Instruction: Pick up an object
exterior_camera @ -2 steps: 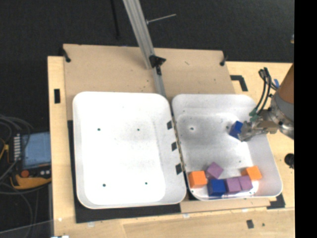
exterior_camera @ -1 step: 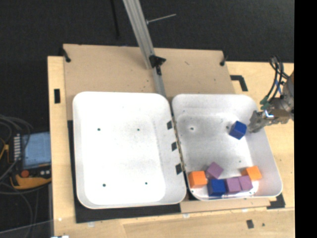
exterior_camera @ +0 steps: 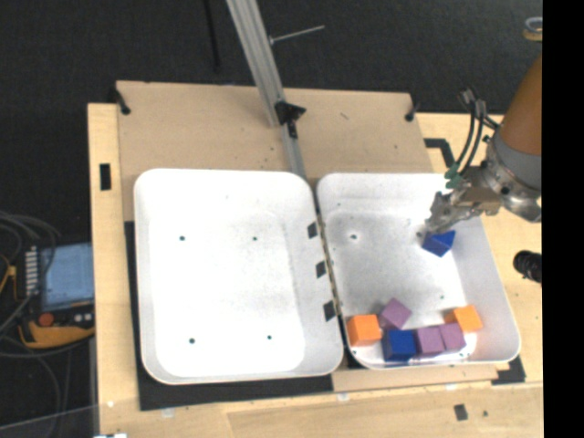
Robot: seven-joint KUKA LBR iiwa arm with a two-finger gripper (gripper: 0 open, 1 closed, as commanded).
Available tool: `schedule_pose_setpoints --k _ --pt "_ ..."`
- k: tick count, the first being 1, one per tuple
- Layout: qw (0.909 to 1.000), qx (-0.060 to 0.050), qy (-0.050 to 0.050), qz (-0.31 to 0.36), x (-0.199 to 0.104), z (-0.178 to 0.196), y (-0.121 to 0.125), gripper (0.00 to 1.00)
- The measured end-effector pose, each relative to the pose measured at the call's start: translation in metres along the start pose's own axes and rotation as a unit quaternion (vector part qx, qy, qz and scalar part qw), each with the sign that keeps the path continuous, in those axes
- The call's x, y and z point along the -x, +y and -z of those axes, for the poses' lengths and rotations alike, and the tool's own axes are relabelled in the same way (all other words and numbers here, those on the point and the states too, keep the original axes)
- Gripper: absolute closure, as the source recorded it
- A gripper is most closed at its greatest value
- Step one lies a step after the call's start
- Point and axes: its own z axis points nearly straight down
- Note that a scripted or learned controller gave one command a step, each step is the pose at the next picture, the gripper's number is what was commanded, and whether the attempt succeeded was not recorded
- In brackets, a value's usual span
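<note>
My gripper (exterior_camera: 439, 233) hangs over the upper right part of the right bin (exterior_camera: 365, 199), reaching in from the right. A small blue block (exterior_camera: 439, 244) sits tilted between its fingertips, and the fingers are shut on it. Along the bin's front edge lie several more blocks: an orange one (exterior_camera: 365, 328), a purple one (exterior_camera: 395, 314), a dark blue one (exterior_camera: 400, 345), two purple ones (exterior_camera: 430, 340) (exterior_camera: 452, 336) and another orange one (exterior_camera: 468, 318).
The left bin (exterior_camera: 228, 272) stands beside the right one, with a hinged divider (exterior_camera: 324, 267) between them. A slanted metal post (exterior_camera: 260, 53) rises behind the bins. Cables and a handset (exterior_camera: 55, 290) lie off the bench at the left.
</note>
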Motion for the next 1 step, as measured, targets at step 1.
schedule_pose_setpoints --k 1 --pt "1.0 -0.002 0.0 0.0 -0.0512 -0.019 0.0173 1.0"
